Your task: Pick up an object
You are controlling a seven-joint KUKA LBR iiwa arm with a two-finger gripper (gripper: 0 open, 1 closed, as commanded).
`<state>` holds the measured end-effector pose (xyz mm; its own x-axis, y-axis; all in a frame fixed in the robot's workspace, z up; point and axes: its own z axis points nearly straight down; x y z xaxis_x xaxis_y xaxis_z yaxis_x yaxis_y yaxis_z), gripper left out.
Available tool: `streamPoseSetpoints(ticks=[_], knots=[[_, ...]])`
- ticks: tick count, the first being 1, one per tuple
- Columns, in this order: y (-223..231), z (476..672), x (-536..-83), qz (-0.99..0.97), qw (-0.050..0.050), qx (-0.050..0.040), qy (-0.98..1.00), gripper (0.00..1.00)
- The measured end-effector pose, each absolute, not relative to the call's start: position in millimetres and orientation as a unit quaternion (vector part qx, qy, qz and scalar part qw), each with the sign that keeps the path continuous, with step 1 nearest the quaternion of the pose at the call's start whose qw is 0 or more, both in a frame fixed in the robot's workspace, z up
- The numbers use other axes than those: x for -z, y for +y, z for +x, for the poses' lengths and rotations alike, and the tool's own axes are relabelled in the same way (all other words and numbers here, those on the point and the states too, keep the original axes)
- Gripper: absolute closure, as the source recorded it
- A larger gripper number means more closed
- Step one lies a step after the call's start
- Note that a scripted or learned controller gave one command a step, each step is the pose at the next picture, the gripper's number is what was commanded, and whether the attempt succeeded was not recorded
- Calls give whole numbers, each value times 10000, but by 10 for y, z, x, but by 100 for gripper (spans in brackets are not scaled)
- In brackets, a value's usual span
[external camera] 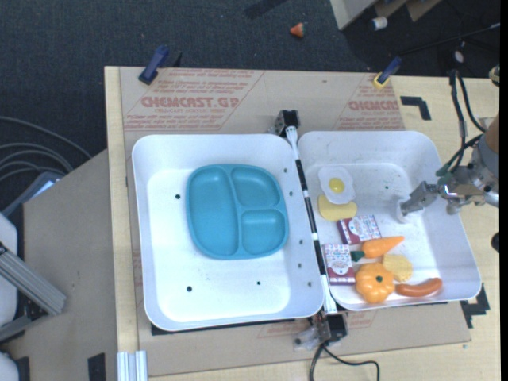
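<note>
The gripper (pixel 414 201), dull grey metal, hung over the right bin (pixel 413 145) at its three o'clock side; whether it was open or closed could not be told. Nothing sat in it. Toward six o'clock lay glossy plastic food: a fried egg (pixel 336 185), a tapered carrot (pixel 381 246), a ribbed pumpkin (pixel 374 283), a sausage (pixel 417 288). The left bin (pixel 159 213) held a smooth, teal, three-compartment plate (pixel 236 210).

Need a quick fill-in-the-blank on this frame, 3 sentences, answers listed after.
1. The blue divided plate lies in the ____ bin.
2. The toy fried egg lies in the ____ bin.
3. The toy carrot is coloured ____.
Missing words: left; right; orange
</note>
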<state>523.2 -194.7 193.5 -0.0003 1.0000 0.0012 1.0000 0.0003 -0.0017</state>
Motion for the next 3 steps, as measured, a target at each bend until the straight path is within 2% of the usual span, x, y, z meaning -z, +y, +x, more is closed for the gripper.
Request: streamPoseSetpoints(ticks=[1,2,3], knots=[[-1483,5617,-898,-7069,-35,29,-7073,0],[-1091,5941,-850,-7067,-2,4,-7075,0],[-942,6668,-851,-7066,-4,2,-7076,0]])
